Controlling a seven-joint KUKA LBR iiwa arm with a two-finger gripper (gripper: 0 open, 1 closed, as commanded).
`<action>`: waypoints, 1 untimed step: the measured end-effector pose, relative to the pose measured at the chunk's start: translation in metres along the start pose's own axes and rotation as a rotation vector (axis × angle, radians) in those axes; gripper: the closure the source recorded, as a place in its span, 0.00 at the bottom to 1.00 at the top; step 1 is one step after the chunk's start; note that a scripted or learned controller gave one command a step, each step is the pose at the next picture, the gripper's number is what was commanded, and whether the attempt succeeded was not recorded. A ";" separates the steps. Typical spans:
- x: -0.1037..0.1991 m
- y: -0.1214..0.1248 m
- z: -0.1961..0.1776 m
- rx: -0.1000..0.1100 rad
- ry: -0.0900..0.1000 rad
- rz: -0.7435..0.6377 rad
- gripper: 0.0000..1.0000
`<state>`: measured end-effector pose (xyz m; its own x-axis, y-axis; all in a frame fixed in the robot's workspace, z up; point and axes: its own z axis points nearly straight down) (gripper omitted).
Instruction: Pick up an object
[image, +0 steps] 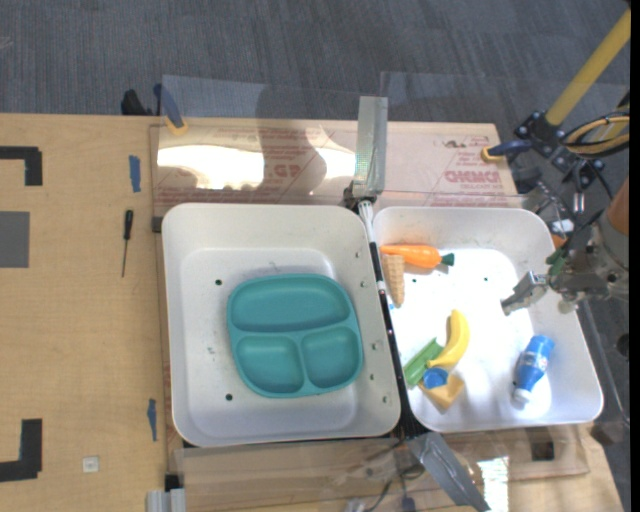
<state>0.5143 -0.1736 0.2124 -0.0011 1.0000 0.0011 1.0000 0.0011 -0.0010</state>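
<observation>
1. The gripper (522, 295) hangs over the right bin (480, 225), near that bin's right wall, with the grey arm (590, 270) reaching in from beyond it. Nothing lies between the fingers; whether they are spread wide or drawn narrow cannot be told from this view.

2. The candidates all lie in the right bin. An orange carrot (415, 257) rests near its far wall. A cone-like piece (396, 279) sits against its left wall. A yellow banana (453, 340) lies near its middle, touching a green piece (422, 357); a yellow wedge with a blue cap (441, 385) sits toward the near wall. A blue bottle (532, 368) lies in its near right corner.

3. The bottle looks the best target: it is nearest the gripper and stands apart from the other items, so the fingers have room on both sides.

4. To do it well, move above the bottle's middle, turn the wrist so the fingers close across its narrow width rather than along its length, and descend straight.

5. Mind the right wall of the bin: a finger landing on it would block the closure. The bottle may also roll if touched on one side first.

6. The left bin (190, 330) holds a teal divided plate (295, 334), flat and hard to grip; leave it.
</observation>
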 end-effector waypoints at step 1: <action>0.000 0.001 -0.010 -0.003 -0.001 -0.001 1.00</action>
<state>0.5155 -0.1734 0.2228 -0.0019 1.0000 0.0005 1.0000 0.0019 0.0022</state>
